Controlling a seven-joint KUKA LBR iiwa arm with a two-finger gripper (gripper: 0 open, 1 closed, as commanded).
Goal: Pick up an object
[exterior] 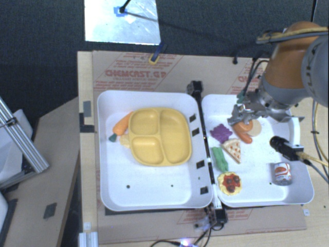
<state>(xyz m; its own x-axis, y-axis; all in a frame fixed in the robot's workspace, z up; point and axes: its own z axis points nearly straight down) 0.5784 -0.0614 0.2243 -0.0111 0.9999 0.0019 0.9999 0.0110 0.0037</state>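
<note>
- While the grey two-finger gripper [245, 118] hangs low over the right shallow white bin [303, 189], at about 11 o'clock in that bin, nothing shows between its tips; how far apart they are, cannot tell.
- Camera view: orange-red toy sausage [243, 134] lies just under the gripper, touching or nearly so; a pale round slice [255, 128] sits beside it at 3 o'clock.
- Purple toy leafy piece [222, 133] at 9 o'clock of the sausage; tan pizza wedge [233, 150], green bean-like stick [220, 158], round red-topped pizza [230, 183] further toward 6–7 o'clock.
- Small red-label can [281, 173] at 4 o'clock, well apart.
- Left bin [110, 189]: yellow three-compartment plastic tray [154, 137], orange toy carrot [122, 123] at its 9 o'clock edge.
- Judgement: sausage is the likely target; straddle its short axis, centre over it, go down fully before closing, avoid catching the pale slice.
</note>
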